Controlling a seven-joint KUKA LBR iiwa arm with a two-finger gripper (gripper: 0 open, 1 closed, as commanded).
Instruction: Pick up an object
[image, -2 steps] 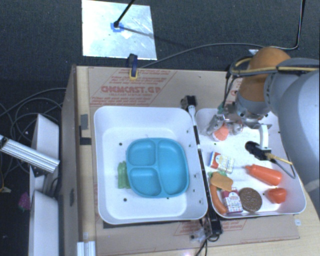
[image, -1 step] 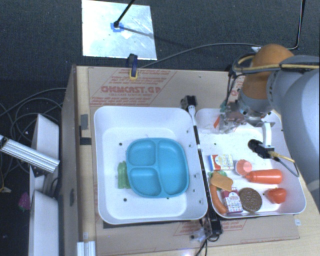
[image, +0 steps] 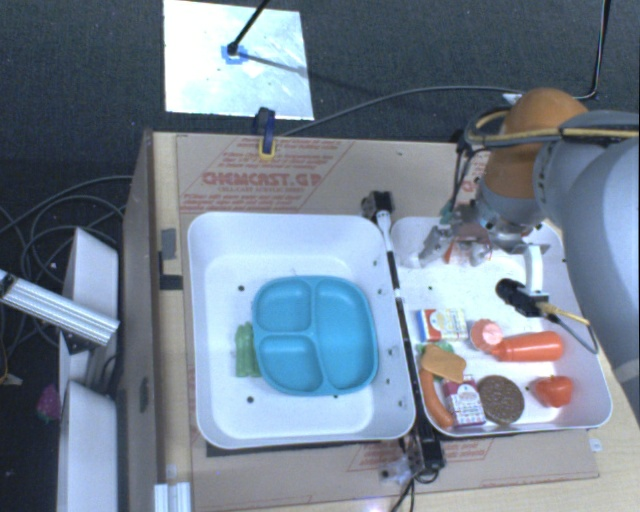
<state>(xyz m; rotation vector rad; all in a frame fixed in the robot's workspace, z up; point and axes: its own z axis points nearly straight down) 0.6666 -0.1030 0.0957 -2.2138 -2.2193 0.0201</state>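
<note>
Arm (image: 590, 170) reaches into right bin (image: 596, 398) | gripper (image: 458, 245) low at far end, fingers spread wide, nothing between | toy food (image: 490, 375) clustered at near end | blue plate (image: 314, 333) sits in left bin (image: 215, 300)

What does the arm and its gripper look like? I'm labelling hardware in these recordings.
The bulky, rounded grey arm carries a glossy orange band above the wrist. Thin dark cables run beside that band. The small grey metal gripper below is angular, with pale metallic parts.
</note>
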